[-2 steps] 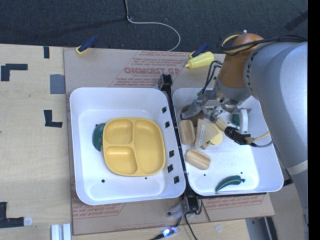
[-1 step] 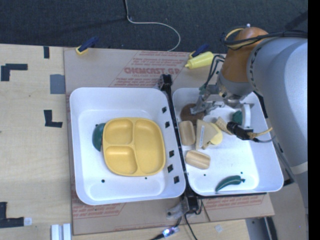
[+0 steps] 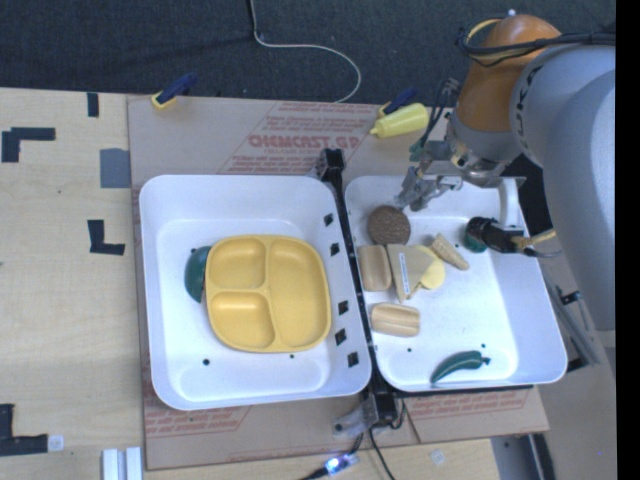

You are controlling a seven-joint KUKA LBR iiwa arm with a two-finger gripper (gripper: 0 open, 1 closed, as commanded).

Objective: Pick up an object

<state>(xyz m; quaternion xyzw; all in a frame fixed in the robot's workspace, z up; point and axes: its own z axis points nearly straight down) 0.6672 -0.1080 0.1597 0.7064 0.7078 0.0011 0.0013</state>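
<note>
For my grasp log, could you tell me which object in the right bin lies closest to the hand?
The round brown disc, just below the hand; the tan blocks and green pepper lie farther down.

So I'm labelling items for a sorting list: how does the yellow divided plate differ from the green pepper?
The yellow divided plate lies in the left bin; the green pepper lies in the right bin. The plate is broad and fills much of its bin; the pepper is small and slender. The plate has three compartments; the pepper is one curved piece. Both lie flat, away from the claw.
</note>
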